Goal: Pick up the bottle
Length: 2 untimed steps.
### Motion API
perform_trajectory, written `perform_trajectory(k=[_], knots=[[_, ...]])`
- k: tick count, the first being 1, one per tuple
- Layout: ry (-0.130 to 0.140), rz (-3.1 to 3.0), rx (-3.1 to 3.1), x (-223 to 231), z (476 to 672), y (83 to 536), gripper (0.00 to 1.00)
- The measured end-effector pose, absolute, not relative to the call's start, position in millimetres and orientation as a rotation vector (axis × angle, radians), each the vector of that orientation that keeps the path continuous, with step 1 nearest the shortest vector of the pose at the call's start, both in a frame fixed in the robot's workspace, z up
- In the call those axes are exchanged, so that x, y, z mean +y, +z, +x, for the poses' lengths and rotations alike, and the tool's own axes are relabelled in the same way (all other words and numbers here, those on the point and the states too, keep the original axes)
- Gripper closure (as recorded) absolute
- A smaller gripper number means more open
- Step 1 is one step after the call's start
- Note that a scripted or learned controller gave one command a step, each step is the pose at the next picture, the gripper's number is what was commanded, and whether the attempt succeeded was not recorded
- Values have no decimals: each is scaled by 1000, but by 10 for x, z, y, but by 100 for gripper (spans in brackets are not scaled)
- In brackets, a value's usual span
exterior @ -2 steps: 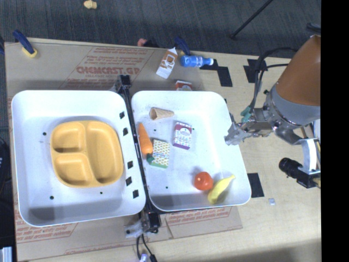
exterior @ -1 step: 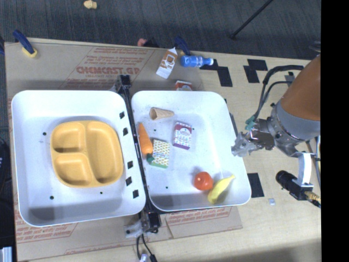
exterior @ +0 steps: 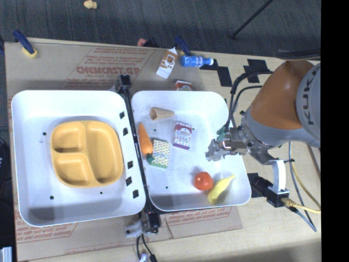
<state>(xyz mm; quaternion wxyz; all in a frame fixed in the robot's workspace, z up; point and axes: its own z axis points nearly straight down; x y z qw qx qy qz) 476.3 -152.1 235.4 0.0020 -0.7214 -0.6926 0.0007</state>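
A yellow divided plate is sitting in the left bin, which is lying edge to edge with the right bin on a bench covered in printed cardboard. Along the right bin's left wall, an orange carrot is lying lengthwise, touching a small patterned packet just beside it. Above them, a cone is resting near the bin's far wall, and a red-and-white carton is lying near the bin's middle. Toward the near right corner, a red tomato is sitting against a yellow banana.

Outside the bins, on the cardboard beyond the right bin's far edge, a small white carton is lying tilted, and the bottle, blue with a pale cap end, is lying on its side just to the right of it, well apart from the arm. Another small box is peeking over the right bin's far rim.

From the right, the grey arm with its orange band is reaching in, and the gripper is hanging over the right bin's right side, above the tomato and banana. Nothing is showing between its fingers; whether they are spread or closed is too unclear to tell.
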Motion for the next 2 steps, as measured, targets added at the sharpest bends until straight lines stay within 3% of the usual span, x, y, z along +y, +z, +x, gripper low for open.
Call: perform_trajectory(k=[1, 2], knots=[[4, -2146, -2289, -803, 4762, 2174, 100], [3, -1845, -2539, -336, 4765, 2273, 100]])
